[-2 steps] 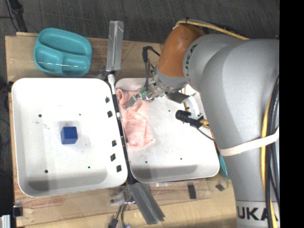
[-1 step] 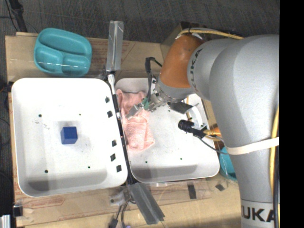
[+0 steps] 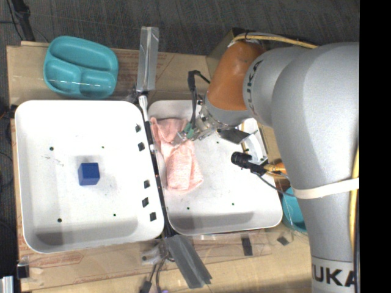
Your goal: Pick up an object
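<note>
Cloth [image 3: 178,159]: pink, crumpled, lying in the right bin [image 3: 226,215] against its left wall.
Handling: likely soft, light and limp; a raised fold near its top edge looks the best place to pinch.
Gripper [image 3: 190,132]: down at the cloth's upper end, touching it; whether its fingers are apart or closed cannot be told.
Block [image 3: 89,173]: blue, alone in the left bin [image 3: 36,218].
</note>
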Robot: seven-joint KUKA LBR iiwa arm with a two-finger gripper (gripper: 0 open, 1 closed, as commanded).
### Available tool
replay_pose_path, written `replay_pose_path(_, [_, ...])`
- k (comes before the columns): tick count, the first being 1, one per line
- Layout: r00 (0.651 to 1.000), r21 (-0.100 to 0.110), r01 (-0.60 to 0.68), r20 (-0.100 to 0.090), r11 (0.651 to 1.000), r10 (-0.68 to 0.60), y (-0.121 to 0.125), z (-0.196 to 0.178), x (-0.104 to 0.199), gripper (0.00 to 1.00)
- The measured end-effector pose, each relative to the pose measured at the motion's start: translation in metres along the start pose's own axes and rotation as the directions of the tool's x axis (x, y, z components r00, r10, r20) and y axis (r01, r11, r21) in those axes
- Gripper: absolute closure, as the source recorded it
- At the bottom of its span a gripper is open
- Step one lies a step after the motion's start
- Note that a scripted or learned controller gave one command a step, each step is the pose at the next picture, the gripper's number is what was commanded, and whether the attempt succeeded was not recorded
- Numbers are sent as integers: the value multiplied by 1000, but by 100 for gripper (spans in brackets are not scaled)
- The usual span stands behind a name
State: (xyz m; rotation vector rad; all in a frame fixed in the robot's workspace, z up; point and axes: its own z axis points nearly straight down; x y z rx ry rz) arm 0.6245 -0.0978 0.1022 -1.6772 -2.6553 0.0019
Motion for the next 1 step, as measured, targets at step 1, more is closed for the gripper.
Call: replay_pose_path(1, [956, -2, -294, 1, 956, 294, 54, -90, 44, 100])
